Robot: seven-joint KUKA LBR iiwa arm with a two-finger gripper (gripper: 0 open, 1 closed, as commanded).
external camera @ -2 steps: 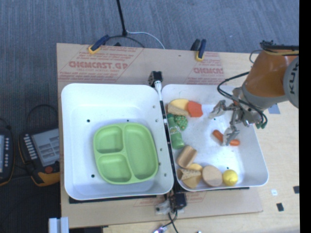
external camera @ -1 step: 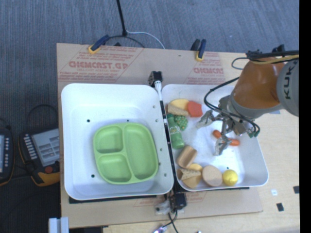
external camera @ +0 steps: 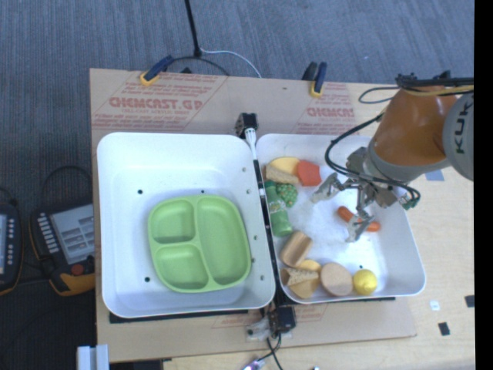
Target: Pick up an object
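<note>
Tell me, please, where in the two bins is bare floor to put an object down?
Left bin: bare floor all around the green divided plate, widest along the far wall and left side. Right bin: a bare patch in the middle, between the green toy and the gripper. Crowded: its left edge and near wall, where the yellow ball lies.

The arm [external camera: 431, 129] runs out past the picture's right edge, and its wrist covers the far right corner of the right bin [external camera: 400, 280]. The gripper [external camera: 356, 220] overlaps a small orange piece [external camera: 344, 213], so contact cannot be told. At the picture's left edge, a black device [external camera: 8, 245] is cut off.
</note>
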